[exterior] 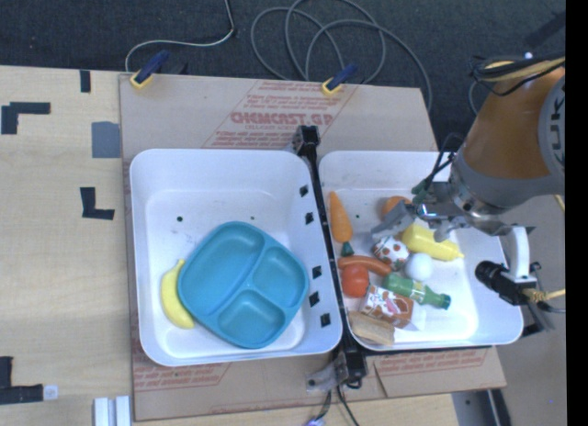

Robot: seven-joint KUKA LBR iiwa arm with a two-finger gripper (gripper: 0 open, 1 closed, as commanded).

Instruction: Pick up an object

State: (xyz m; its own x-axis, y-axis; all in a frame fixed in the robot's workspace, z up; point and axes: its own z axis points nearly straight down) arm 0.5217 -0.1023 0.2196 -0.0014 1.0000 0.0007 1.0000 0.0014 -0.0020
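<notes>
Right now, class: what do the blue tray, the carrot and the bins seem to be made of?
Blue tray: probably moulded plastic, matt, with an even colour and rounded compartments.
Carrot: likely toy plastic, smooth with a slight sheen and a uniform orange.
Bins: apparently thin white plastic, semi-gloss, with soft rounded rims.

Two bins side by side on cardboard sheet, arm over the right one.

Left bin (147, 185): divided plate (243, 282) in the middle, banana (173, 297) tucked under its left edge. Right bin (367, 169): carrot (340, 218) along left wall, tomato (355, 279) below it, bottle (418, 290) right of the tomato, egg (419, 265) just above the bottle, snack packet (384, 305) at front. Gripper (424, 215) above the pile, right of the carrot.
</notes>
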